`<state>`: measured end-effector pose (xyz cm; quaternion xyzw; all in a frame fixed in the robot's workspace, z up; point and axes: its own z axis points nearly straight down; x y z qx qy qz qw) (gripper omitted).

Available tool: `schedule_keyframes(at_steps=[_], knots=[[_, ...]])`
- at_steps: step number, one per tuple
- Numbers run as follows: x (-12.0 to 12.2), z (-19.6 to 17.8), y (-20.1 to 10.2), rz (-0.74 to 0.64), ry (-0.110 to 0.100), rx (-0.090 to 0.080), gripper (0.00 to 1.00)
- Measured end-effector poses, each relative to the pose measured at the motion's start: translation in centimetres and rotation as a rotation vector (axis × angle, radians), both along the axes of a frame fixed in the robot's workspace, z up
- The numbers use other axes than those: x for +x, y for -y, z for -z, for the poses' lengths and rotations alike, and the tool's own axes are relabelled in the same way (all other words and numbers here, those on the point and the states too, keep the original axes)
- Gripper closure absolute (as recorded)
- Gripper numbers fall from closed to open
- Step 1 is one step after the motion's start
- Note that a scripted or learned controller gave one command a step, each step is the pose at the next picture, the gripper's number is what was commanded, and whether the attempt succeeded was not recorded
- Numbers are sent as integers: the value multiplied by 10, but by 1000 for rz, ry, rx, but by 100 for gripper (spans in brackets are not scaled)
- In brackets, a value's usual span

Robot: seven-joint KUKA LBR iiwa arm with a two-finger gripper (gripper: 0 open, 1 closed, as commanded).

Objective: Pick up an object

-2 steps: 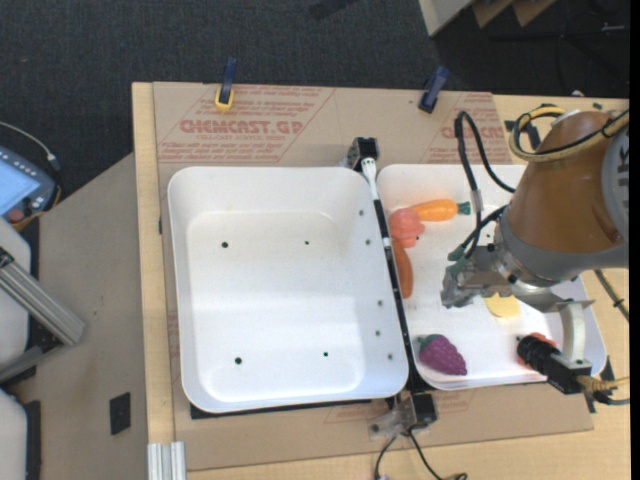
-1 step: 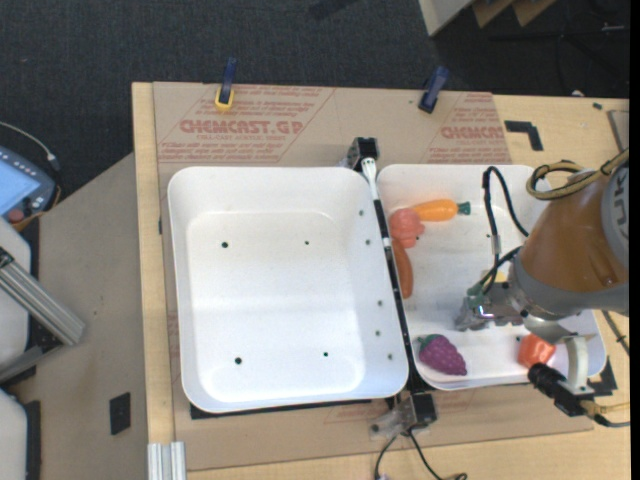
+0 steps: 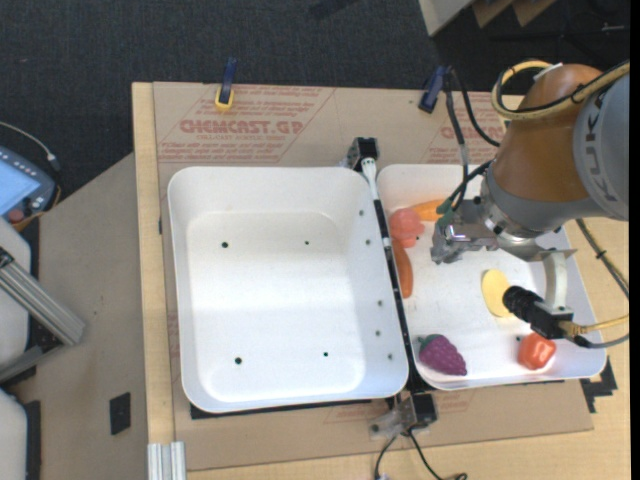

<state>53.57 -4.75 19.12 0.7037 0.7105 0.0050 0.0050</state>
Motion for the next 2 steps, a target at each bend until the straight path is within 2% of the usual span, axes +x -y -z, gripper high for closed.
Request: schedule_keyframes(at_steps=[1,2], knots=[[-59,-21,6,11,-18,2,100],[-56,-92,76,14,-6,-5,100]])
